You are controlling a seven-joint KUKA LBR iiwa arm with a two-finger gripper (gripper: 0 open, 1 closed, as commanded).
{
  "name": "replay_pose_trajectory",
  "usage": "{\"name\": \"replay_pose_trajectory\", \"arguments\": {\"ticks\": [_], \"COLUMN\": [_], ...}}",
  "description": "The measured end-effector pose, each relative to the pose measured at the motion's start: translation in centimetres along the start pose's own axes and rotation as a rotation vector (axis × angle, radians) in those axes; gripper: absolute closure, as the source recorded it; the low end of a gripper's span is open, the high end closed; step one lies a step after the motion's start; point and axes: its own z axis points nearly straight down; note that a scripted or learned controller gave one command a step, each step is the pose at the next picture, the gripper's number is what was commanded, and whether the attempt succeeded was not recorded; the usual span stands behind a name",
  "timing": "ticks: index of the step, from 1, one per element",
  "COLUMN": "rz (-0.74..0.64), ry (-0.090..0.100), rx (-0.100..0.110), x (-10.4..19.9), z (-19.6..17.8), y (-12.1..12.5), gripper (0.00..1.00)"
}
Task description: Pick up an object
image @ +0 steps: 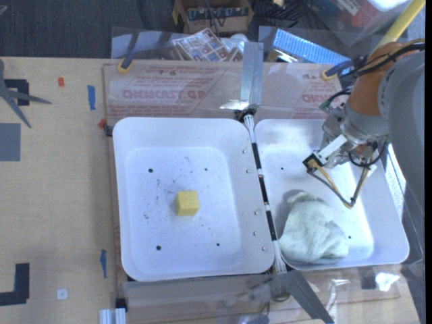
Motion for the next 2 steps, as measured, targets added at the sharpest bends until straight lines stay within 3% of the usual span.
{"name": "replay_pose_trajectory", "arguments": {"ticks": [1,2], "rz": [-0.106,0.219], "ry": [-0.001,-0.007], "rx": [0.001,0.005], "x": [2.3,3.2], "z": [-0.1,-4.4], "y": [-3.4,-0.9], "gripper": [1.0,1.0]}}
